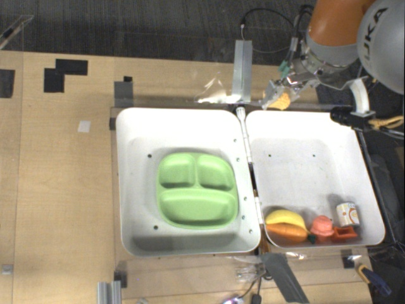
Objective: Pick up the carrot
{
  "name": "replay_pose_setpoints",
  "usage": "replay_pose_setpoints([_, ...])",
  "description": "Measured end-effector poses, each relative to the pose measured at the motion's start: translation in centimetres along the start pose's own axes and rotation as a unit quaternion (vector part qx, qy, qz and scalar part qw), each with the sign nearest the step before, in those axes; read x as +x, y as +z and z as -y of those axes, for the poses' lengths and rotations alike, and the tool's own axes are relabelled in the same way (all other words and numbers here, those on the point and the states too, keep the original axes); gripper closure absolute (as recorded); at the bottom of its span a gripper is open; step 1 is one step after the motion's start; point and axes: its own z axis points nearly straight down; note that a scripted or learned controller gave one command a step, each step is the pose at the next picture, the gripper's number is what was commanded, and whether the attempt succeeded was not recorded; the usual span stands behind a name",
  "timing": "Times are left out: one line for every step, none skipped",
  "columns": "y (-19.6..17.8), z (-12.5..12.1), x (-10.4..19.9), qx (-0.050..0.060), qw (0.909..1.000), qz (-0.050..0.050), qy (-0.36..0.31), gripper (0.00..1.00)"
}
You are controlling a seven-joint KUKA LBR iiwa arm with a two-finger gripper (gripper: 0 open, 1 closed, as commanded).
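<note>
- Table (63, 189) of light wood carries two shallow white bins, standing side by side and touching along the middle
- Arm (354, 18), grey with an orange band, comes in from the upper right corner and stays above the far edge of the right bin (310, 163)
- Left bin (136, 170) holds a green divided plate (197, 189) with three compartments, lying flat near the centre
- Gripper (286, 88) hangs just beyond the far rim of the right bin; something small and yellow-orange is seen at its tip, but I cannot tell if the fingers are spread or pressed together
- Banana (285, 218), yellow, lies in the near left corner of the right bin
- Carrot (288, 232), orange, lies just in front of the banana and touches it, against the near wall, well apart from the gripper
- Pink toy (322, 225) and a red piece (345, 234) lie beside the carrot to the right
- Small can (347, 214) stands near the right wall
</note>
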Motion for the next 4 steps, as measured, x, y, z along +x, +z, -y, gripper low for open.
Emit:
replay_pose_setpoints([4.4, 3.5, 2.7, 0.001, 0.975, -0.001, -0.222, 1.0])
replay_pose_setpoints([6.2, 1.6, 7.5, 0.001, 0.996, -0.001, -0.089, 1.0])
replay_pose_setpoints([6.2, 1.6, 7.5, 0.001, 0.996, -0.001, -0.089, 0.0])
replay_pose_setpoints([8.6, 4.8, 9.6, 0.002, 0.9793, -0.001, 0.203, 0.0])
